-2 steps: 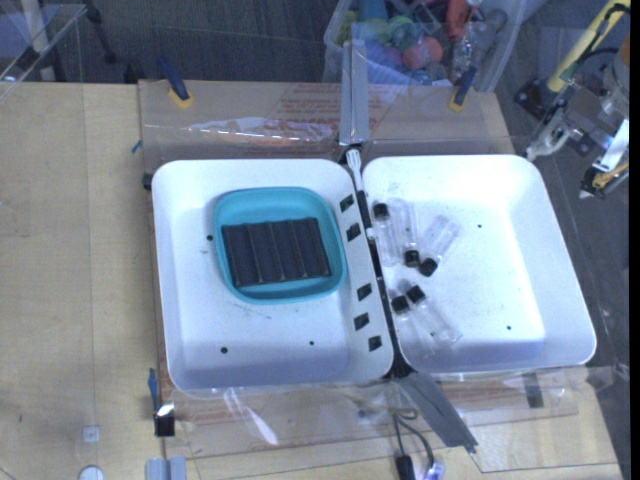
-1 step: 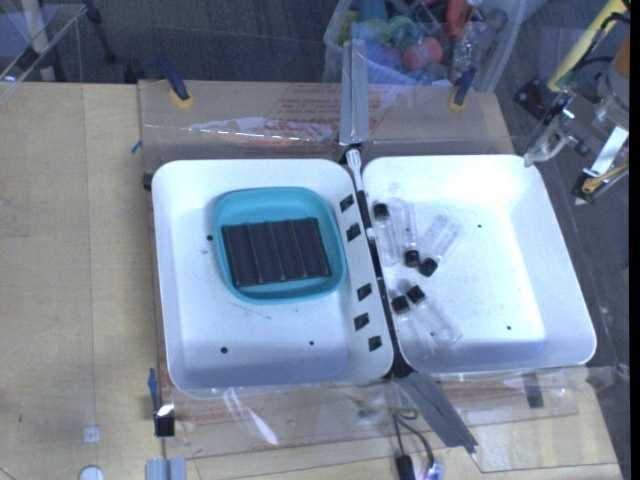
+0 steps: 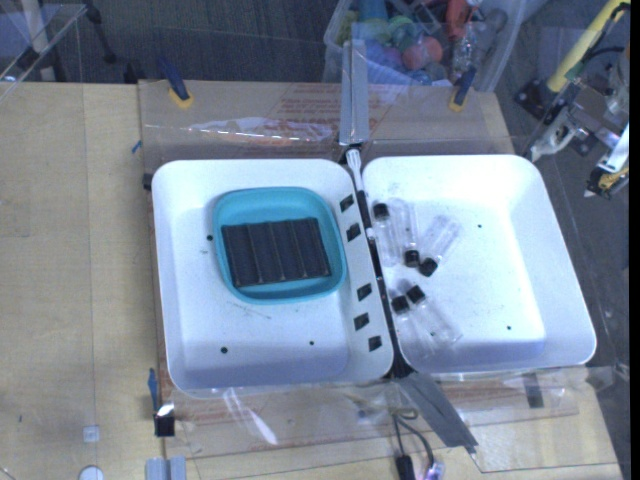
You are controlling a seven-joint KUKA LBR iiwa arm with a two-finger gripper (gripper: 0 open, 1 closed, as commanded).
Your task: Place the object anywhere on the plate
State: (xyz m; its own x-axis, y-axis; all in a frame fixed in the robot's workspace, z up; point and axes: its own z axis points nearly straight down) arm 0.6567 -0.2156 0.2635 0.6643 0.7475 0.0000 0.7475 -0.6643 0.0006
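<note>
Clear vials with black caps (image 3: 412,258) are seen scattered in the right bin (image 3: 520,268), near the divider; the teal plate (image 3: 228,218) sits left. One separate vial should be chosen; the pincer's state cannot be told

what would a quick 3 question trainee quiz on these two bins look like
1. True or false: the teal plate sits in the left bin.
2. Multiple choice: the clear vials with black caps lie in the right bin: A) near its left wall, B) at its right rim, C) in its far right corner.
3. Fill in: a dark ribbed ____ lies on the plate.

Key:
1. True.
2. A: they cluster close to the divider between the bins.
3. Slab (a flat rectangular panel with grooves); none of the vials are on the plate yet.
</note>
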